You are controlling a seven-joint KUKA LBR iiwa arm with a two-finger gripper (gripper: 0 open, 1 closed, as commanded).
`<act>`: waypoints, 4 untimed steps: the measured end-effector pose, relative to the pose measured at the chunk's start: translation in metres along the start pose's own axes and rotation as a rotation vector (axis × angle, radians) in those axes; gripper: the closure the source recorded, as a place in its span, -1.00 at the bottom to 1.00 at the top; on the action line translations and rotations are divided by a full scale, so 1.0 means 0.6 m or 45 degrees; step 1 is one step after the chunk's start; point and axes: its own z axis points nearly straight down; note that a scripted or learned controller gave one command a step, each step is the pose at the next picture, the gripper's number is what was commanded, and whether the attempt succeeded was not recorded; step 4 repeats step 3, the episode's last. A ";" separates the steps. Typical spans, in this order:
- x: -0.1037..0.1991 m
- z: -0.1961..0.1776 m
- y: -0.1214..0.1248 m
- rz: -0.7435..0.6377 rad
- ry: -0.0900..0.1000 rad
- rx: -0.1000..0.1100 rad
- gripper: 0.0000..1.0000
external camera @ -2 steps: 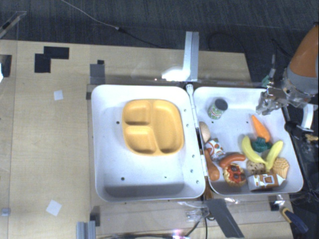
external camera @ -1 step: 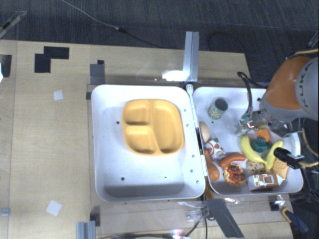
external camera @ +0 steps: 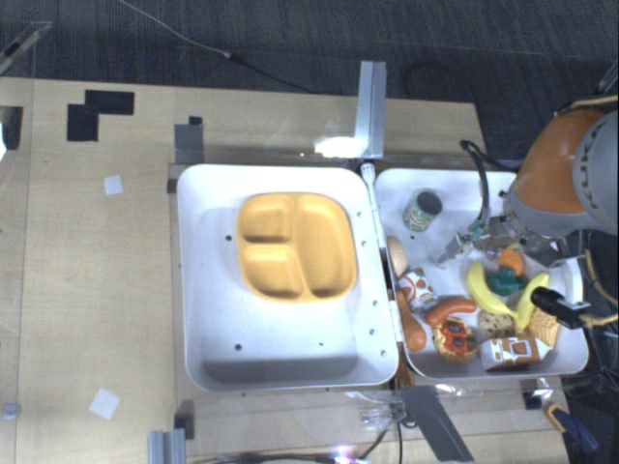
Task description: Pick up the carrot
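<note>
The carrot (external camera: 510, 260) is a short orange piece with a teal-green top, lying in the right bin (external camera: 455, 193) near its right side, just above a yellow banana (external camera: 487, 294). My gripper (external camera: 484, 239) hovers at the carrot's upper left, right next to it, with the grey arm and orange band (external camera: 553, 174) reaching in from the right. The wrist hides part of the carrot, and nothing is visibly held.
The right bin is crowded: a green-labelled can (external camera: 422, 211), a red sausage (external camera: 451, 309), a brown carton (external camera: 511, 353), an orange-red piece (external camera: 414, 331) by the left wall. The left bin (external camera: 208, 288) holds a yellow divided plate (external camera: 293, 245).
</note>
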 end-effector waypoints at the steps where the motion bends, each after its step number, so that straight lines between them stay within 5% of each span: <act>1: -0.035 -0.003 -0.035 0.002 0.010 -0.005 -1.00; 2: -0.051 -0.004 -0.038 -0.027 0.019 -0.006 -1.00; 3: -0.057 -0.026 -0.033 -0.030 0.001 -0.019 1.00; 4: -0.057 -0.026 -0.033 -0.030 0.001 -0.019 1.00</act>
